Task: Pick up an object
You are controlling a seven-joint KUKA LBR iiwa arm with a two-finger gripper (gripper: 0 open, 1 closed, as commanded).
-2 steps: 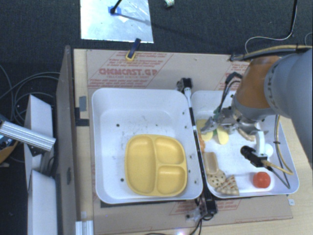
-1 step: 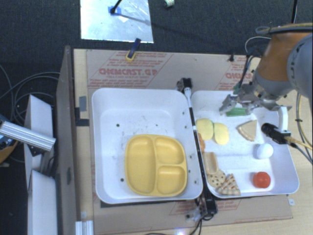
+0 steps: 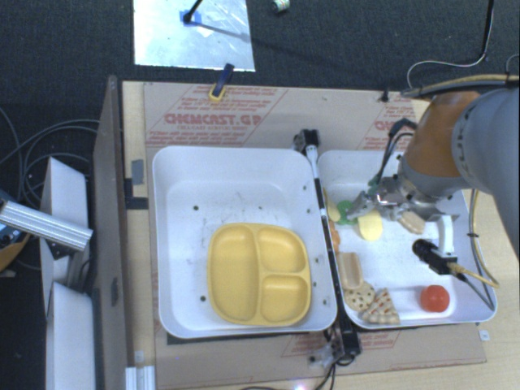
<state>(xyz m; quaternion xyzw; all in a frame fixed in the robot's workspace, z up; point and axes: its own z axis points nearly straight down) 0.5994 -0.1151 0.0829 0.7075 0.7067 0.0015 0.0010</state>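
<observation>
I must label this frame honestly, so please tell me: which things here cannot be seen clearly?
- Gripper: the wrist hides its tip; a grip cannot be judged.
- Green object: partly covered by the gripper, shape unclear.
- Yellow object: its top lies under the gripper.
- Small item on the dark floor: too small to identify.

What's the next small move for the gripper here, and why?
Probably a short descent straight down. The gripper sits in the right bin directly over the pale yellow object, with a green piece close beside it, so dropping without sideways drift seems best.
</observation>
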